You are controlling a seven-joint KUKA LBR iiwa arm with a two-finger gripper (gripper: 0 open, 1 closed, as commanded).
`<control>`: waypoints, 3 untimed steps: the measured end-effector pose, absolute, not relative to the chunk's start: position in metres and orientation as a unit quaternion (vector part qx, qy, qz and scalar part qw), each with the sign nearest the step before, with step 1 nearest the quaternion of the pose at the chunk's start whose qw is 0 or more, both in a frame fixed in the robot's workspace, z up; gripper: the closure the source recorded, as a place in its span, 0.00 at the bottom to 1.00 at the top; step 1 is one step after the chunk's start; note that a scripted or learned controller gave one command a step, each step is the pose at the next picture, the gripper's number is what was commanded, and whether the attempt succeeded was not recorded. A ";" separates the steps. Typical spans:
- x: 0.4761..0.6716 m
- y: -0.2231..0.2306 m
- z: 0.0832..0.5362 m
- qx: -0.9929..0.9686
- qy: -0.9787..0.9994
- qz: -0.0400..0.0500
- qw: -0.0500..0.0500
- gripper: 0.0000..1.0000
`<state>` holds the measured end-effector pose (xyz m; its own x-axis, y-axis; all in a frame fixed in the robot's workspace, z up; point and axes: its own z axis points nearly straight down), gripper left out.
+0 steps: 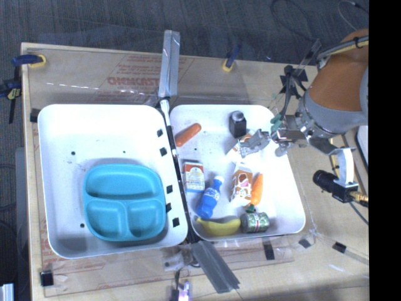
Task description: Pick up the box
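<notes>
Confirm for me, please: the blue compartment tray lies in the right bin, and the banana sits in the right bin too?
Not quite: in the camera view the blue compartment tray lies in the left bin, not the right bin. The banana does sit in the right bin.

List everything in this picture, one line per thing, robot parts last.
Bins: two, white, side by side on the bench.
Tray: one, blue, left bin.
Box: one, red and white, right bin near the divider.
Bottle: one, blue, beside the box.
Banana: one, yellow, front of right bin.
Can: one, green, beside the banana.
Carrot: one, orange, right bin.
Gripper: one, grey, over the right bin's far side.
</notes>
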<state>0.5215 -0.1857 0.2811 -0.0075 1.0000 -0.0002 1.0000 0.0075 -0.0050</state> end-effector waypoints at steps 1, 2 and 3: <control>0.538 -0.117 0.105 -0.726 -0.688 0.001 0.001 0.00; 0.585 -0.111 0.103 -0.786 -0.615 0.040 0.039 0.00; 0.598 -0.142 0.090 -0.818 -0.575 0.002 0.002 0.00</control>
